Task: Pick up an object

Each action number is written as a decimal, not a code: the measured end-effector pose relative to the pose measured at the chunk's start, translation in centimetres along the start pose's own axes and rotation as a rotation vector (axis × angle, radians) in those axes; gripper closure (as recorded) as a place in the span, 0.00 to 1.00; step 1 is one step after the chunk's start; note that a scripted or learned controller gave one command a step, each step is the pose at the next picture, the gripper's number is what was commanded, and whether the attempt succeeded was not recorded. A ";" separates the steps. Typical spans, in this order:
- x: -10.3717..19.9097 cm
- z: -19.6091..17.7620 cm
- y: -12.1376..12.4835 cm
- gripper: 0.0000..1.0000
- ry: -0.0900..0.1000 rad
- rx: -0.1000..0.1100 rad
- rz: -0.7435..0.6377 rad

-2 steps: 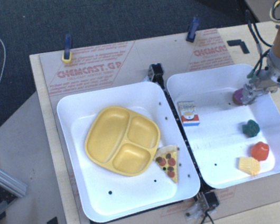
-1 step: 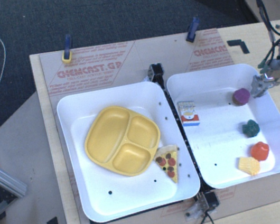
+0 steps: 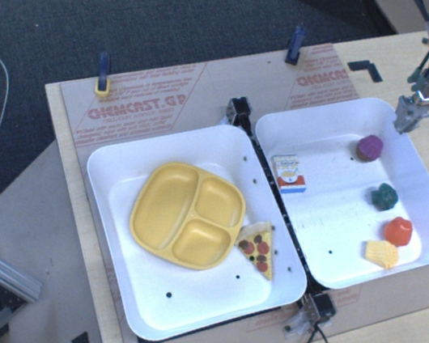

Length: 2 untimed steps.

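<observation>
My gripper [image 3: 408,114] hangs at the far right, just over the back right corner of the right bin [image 3: 354,261], a short way right of a purple round toy [image 3: 370,147]. Nothing shows in it. Down the right bin's right side lie a dark green toy [image 3: 383,196], a red-orange toy [image 3: 399,230] and a yellow ridged toy [image 3: 382,253]. A small white carton with a red and blue label [image 3: 290,173] lies near that bin's left wall. In the left bin [image 3: 117,225] sit a yellow divided plate [image 3: 187,214] and a pizza slice toy [image 3: 258,248].
The two bins meet at a black clamp [image 3: 238,109] at the back and another [image 3: 320,305] at the front. Two clips, yellow-blue [image 3: 103,78] and blue [image 3: 296,44], hold the cardboard sheet at the back. Cables hang at the far right.
</observation>
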State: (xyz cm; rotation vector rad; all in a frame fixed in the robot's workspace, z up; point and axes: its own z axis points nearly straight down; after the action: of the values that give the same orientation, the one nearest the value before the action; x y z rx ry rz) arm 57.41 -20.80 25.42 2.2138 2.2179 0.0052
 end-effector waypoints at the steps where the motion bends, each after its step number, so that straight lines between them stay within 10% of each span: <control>1: 5.5 0.3 0.1 1.00 0.006 0.009 -0.004; 2: 11.6 1.3 -1.2 1.00 0.006 0.011 -0.005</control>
State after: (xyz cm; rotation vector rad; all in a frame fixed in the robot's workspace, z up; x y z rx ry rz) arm 56.19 -9.20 24.09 2.2174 2.2318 -0.0001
